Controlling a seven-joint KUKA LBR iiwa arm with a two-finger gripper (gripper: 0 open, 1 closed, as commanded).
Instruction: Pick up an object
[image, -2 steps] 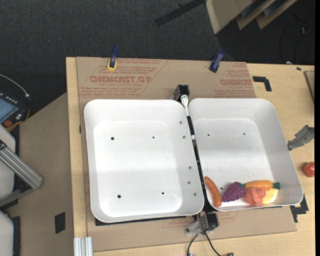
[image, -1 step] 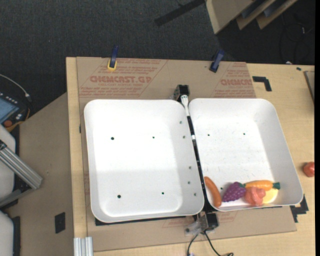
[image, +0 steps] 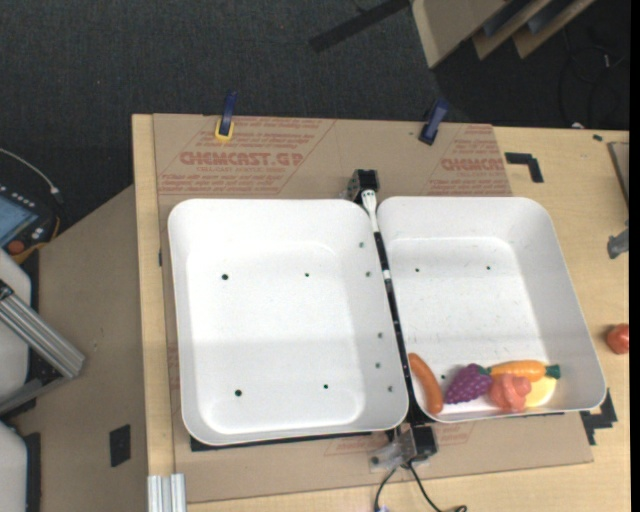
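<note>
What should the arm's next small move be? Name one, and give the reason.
Probably reach in over the right bin toward its near edge. The toys all lie clustered there: a hot dog, purple grapes, a carrot. The hot dog lies slightly apart on the cluster's left, likely the easiest target.

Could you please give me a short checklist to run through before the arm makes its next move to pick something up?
1. Objects to pick: ok, a toy hot dog, purple grapes, a carrot and other toy food lie in the right bin.
2. Objects separated: not ok, they cluster touching in the near corner.
3. Clear of the bin wall: not ok, they lie against it.
4. Both bins seated flat: ok.
5. Tool state: cannot tell.
</note>
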